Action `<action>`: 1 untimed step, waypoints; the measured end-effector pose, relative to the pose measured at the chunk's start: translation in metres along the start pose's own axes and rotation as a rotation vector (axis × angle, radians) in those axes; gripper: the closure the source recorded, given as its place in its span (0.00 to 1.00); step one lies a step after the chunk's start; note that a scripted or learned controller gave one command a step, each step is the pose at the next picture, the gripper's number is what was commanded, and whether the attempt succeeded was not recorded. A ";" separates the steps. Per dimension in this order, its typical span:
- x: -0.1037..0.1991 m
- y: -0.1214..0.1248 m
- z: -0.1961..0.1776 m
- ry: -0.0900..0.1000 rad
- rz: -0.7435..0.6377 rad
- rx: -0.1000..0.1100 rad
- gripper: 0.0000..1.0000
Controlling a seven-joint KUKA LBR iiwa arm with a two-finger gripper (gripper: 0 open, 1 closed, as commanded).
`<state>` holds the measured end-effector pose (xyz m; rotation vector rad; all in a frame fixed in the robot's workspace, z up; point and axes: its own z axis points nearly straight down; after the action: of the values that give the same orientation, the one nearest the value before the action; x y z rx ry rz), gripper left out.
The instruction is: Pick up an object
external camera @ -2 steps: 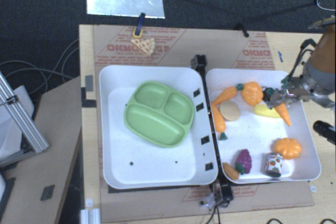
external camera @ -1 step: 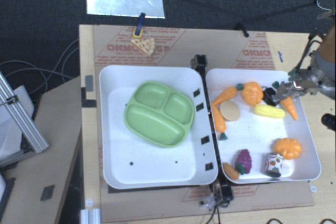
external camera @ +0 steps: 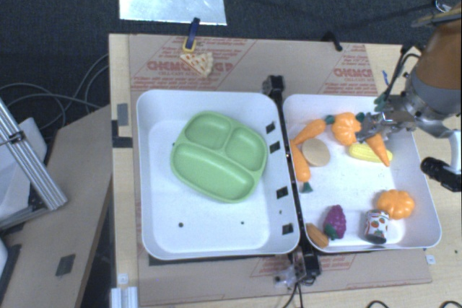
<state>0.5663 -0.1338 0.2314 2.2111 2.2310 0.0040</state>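
My gripper [external camera: 374, 128] hangs over the upper right part of the right bin [external camera: 426, 187], reaching in from the right. It sits just above a yellow corn cob [external camera: 364, 152] and an orange cone-shaped piece [external camera: 379, 148], close beside a small orange pumpkin [external camera: 345, 128]. Nothing is visibly between its tips. To the left lie an orange carrot [external camera: 309, 132], a beige round disc [external camera: 315, 152] and a second carrot [external camera: 300, 168].
Lower in the right bin are another orange pumpkin [external camera: 396, 203], purple grapes [external camera: 334, 220], a small can [external camera: 376, 226] and an orange piece [external camera: 316, 234] at the front rim. The left bin [external camera: 155, 227] holds a green divided plate [external camera: 219, 155].
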 end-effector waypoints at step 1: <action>0.047 -0.014 0.010 0.001 0.000 0.002 1.00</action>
<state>0.5520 -0.0868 0.2210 2.2128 2.2324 0.0018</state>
